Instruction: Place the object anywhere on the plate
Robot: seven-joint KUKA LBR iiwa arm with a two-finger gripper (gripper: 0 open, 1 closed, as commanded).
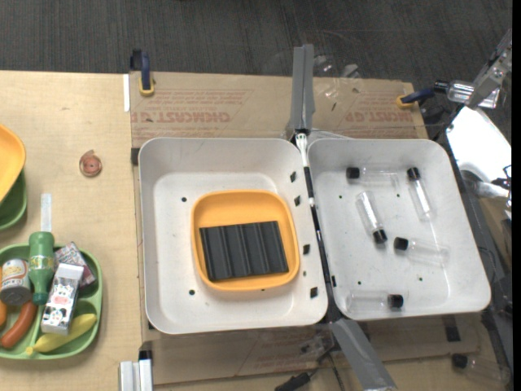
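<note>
Well left of the orange plate (244,210), a green tray (81,332) of toy food sits on the desk (65,120). The black ribbed object (243,249) lies flat on the plate. Right of the plate, 5 black-capped clear tubes (371,218) lie scattered, with the arm (480,141) beyond them.

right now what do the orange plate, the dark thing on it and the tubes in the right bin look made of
Orange plate: looks like matte moulded plastic, with an even colour and soft rounded rim. Dark ridged block: probably rubber or foam, dull charcoal with parallel grooves. Tubes: clear plastic or glass, see-through bodies with black caps; which one is unclear.
</note>
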